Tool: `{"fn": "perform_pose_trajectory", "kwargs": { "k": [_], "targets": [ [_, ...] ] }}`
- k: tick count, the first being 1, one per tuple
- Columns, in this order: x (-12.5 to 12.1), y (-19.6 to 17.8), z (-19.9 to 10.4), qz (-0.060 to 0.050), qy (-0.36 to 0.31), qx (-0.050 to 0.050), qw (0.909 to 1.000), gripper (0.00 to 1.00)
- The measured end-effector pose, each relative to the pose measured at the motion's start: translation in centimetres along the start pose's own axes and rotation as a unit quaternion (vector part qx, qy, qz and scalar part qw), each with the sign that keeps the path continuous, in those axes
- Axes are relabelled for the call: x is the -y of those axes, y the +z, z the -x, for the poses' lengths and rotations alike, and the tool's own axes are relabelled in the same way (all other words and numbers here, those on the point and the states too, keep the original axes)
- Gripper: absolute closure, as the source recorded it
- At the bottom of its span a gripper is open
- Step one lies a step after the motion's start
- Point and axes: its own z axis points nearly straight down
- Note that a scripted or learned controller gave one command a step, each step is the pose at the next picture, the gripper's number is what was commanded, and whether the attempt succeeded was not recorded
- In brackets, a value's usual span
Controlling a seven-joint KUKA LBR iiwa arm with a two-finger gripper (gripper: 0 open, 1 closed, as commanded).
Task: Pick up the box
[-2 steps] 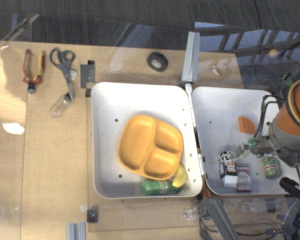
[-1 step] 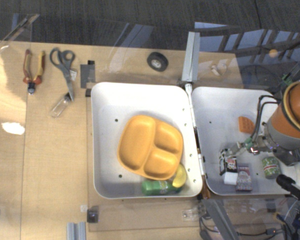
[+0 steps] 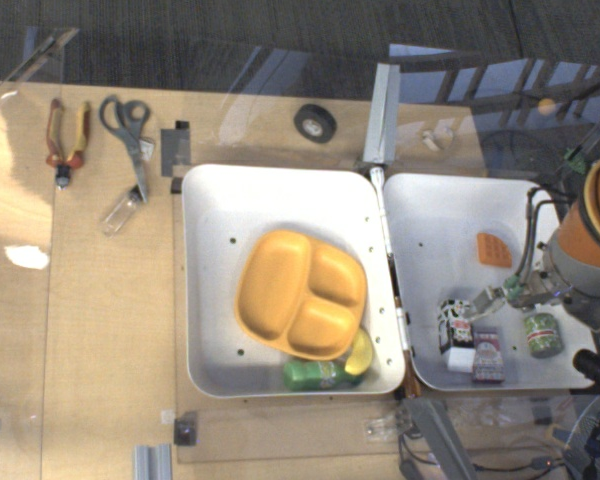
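Observation:
A small purple box [image 3: 488, 357] lies near the front edge of the right bin [image 3: 430, 218]. A white piece [image 3: 461, 359] sits against its left side. Just behind them a black-and-white carton [image 3: 456, 323] stands upright. My gripper [image 3: 497, 299] hangs low over the right bin, reaching in from the right, just above and behind the purple box and right of the carton. Nothing is visibly held in it. The grey arm with its orange band [image 3: 592, 230] fills the bin's right side.
A green can [image 3: 543, 335] stands right of the box, under the wrist, and an orange card [image 3: 495, 250] lies further back. The left bin [image 3: 210, 228] holds a yellow divided plate [image 3: 302, 293], a green bottle [image 3: 314, 374] and a yellow fruit [image 3: 360, 354]. Scissors [image 3: 130, 133], pliers [image 3: 66, 138] and a tape roll [image 3: 315, 123] lie on the bench.

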Motion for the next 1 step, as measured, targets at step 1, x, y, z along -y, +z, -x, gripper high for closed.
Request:
{"fn": "perform_pose_trajectory", "kwargs": {
  "k": [1],
  "targets": [
    [-0.66,3.20,0.12,0.010,-0.042,0.002,0.9991,0.00]
  ]
}}
